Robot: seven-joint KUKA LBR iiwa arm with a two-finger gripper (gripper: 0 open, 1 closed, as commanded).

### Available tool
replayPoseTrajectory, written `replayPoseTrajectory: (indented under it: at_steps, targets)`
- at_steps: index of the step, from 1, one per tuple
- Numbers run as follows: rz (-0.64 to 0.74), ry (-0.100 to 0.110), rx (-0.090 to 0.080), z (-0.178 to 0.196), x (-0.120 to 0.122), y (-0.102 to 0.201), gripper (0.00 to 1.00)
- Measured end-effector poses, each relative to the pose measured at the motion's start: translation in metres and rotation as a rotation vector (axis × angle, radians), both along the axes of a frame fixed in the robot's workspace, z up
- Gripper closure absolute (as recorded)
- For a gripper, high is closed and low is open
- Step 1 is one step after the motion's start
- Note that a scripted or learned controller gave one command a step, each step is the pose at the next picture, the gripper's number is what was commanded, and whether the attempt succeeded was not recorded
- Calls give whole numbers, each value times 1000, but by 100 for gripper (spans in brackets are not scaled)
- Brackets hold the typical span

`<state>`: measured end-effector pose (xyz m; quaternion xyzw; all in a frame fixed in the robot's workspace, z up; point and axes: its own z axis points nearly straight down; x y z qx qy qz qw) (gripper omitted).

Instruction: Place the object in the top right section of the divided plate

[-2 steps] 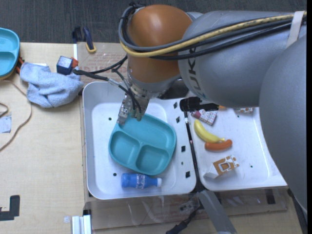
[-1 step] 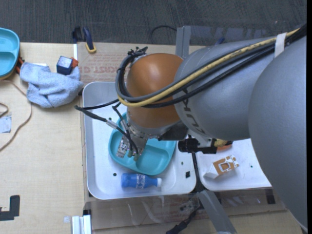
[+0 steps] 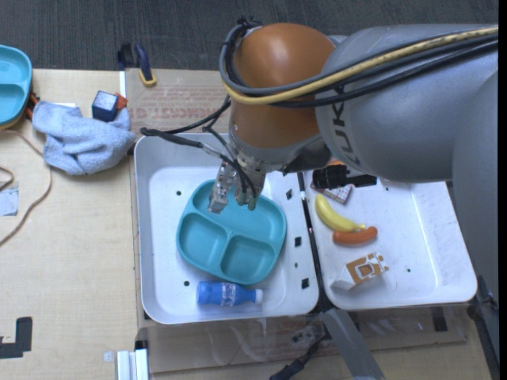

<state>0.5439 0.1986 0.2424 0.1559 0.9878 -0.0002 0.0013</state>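
Observation:
A teal divided plate (image 3: 230, 244) lies in the left white bin (image 3: 158, 236). My gripper (image 3: 232, 199) hangs over the plate's upper part, its fingers (image 3: 219, 196) pointing down and standing apart, with teal plate showing in the gap and nothing between them. The plate's sections that I can see hold nothing. A blue bottle (image 3: 226, 294) lies on its side just below the plate, near the bin's front wall. The arm's orange band and grey body hide the top of the bin.
The right bin (image 3: 428, 283) holds a banana (image 3: 331, 213), an orange-red sausage-shaped thing (image 3: 355, 235), a small orange-and-white box (image 3: 366, 268) and a dark packet (image 3: 337, 184). On the bench at the left lie a grey cloth (image 3: 83, 137), a blue cube (image 3: 104, 105) and a teal bowl (image 3: 12, 81).

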Motion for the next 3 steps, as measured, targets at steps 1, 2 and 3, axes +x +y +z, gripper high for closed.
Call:
replayPoseTrajectory:
  at_steps: [1, 2, 3]
  targets:
    - [140, 2, 0, 3, -64, 30, 100]
    - [-419, 4, -2, -24, -66, 29, 100]
    - [-328, 1, 0, 15, -5, 17, 100]
